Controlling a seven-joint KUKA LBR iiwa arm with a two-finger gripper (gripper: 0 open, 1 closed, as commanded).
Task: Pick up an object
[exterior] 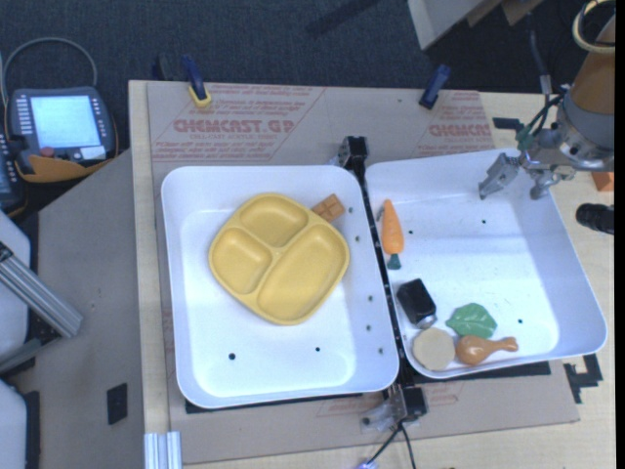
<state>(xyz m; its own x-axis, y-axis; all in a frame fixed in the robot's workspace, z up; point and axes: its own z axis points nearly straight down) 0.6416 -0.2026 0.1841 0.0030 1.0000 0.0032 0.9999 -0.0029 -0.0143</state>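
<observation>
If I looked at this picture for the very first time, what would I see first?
Probably the big yellow divided plate in the middle of the left bin. Next, the toy food in the right bin: an orange carrot by its left wall, and a green leaf and chicken drumstick near its front edge. The gripper hangs open over the right bin's back corner, holding nothing.

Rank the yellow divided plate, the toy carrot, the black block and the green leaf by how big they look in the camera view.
1. Yellow divided plate, by far the largest.
2. Toy carrot, long but thin.
3. Green leaf and black block: they look about alike, so I won't rank one over the other.
</observation>
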